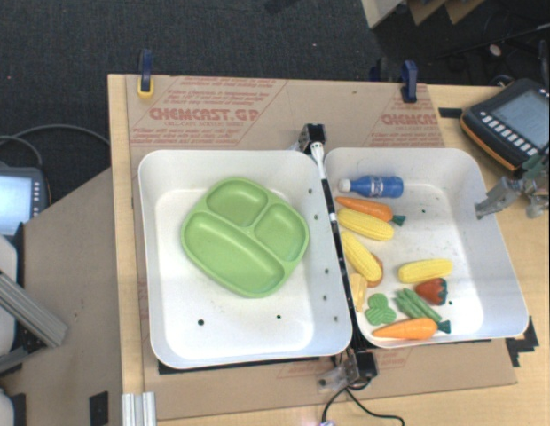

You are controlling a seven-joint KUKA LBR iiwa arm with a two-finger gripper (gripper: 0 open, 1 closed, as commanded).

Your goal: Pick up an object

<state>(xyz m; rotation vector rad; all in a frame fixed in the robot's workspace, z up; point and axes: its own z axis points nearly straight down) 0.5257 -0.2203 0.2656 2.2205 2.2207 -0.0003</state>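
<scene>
Brown board (257, 105) reads "CHEMCAST GP".

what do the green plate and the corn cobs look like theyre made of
Green plate: probably moulded plastic, smooth and matte, one even colour with soft rounded dividers. Corn cobs: likely toy plastic, slightly glossy, uniform yellow with faint highlights. Neither can be confirmed by look alone.
</scene>
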